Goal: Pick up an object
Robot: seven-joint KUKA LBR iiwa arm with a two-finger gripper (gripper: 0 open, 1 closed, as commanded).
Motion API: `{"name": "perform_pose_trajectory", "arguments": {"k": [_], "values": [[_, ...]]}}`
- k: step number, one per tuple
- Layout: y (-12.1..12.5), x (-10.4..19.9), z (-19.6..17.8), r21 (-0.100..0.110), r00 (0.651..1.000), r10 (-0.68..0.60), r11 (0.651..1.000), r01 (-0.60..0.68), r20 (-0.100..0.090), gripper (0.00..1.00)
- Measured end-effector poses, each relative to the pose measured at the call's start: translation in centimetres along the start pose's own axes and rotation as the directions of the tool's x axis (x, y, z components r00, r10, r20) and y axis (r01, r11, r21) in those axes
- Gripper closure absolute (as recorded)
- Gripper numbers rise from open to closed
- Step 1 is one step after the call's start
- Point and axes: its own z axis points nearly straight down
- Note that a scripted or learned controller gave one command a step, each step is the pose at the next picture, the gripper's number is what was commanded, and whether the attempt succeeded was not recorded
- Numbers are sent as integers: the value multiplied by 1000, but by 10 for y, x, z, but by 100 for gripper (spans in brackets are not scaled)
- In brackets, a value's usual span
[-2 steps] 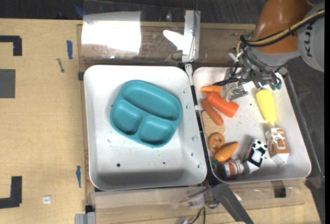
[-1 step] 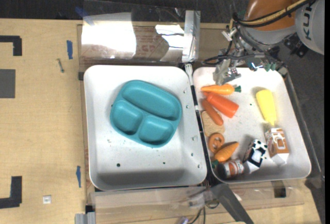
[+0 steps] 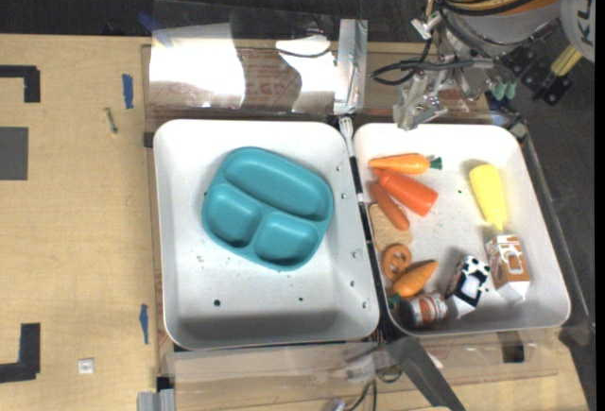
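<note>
Carrot [image 3: 402, 162], orange with a green stub, lies near the far left corner of the right bin [image 3: 544, 211], touching an orange-red piece [image 3: 408, 193]. Yellow piece [image 3: 488, 193] lies toward the bin's right wall; small carton [image 3: 509, 260] sits near its near right corner. Left bin [image 3: 180, 239] holds a teal divided tray [image 3: 268, 206]. End effector [image 3: 423, 103] hangs over the right bin's far rim, gripping nothing. Bench [image 3: 66, 211] is pale wood.

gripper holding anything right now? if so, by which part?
Nothing held. The gripper hangs above the far rim of the right bin, with nothing between the jaws; the carrot lies in the bin.
</note>
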Motion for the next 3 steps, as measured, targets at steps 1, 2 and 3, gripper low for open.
{"name": "perform_pose_trajectory", "arguments": {"k": [1,2,3], "values": [[-49,69,175,-9,898,-440,898,440,-12,100],[-48,68,175,-9,897,-442,897,442,-11,0],[-36,108,182,12,866,-501,866,501,10,0]]}}
